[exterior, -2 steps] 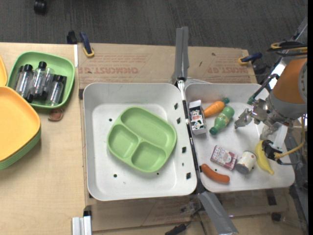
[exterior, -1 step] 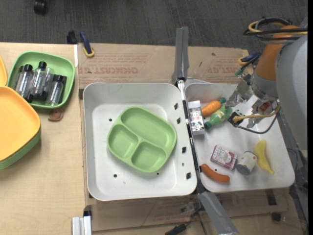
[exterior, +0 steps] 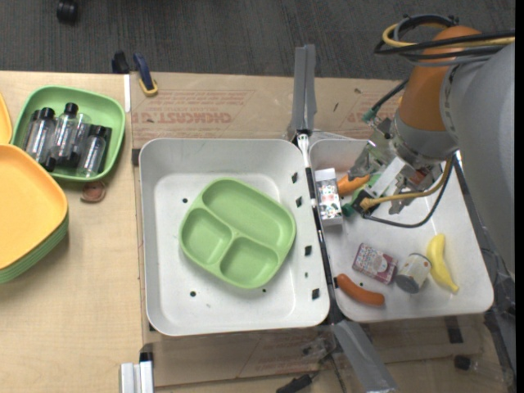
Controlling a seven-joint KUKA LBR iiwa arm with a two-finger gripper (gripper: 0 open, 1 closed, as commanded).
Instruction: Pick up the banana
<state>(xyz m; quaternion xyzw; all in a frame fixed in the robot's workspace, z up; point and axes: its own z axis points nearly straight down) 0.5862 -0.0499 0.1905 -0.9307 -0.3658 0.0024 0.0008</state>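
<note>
Yellow banana [exterior: 442,262] lying untouched at the near right of the right bin [exterior: 472,301]; arm hovering over that bin's far left part.
Gripper [exterior: 372,188] sitting well apart from the banana, pointing left, close above an orange carrot [exterior: 354,184] and a small white box [exterior: 327,196]; cannot tell how its claw is set; a pink packet [exterior: 373,263], a grey cup [exterior: 413,272] and a second orange piece [exterior: 360,291] lying near the banana; a green divided plate [exterior: 237,232] resting in the left bin [exterior: 164,301].
</note>
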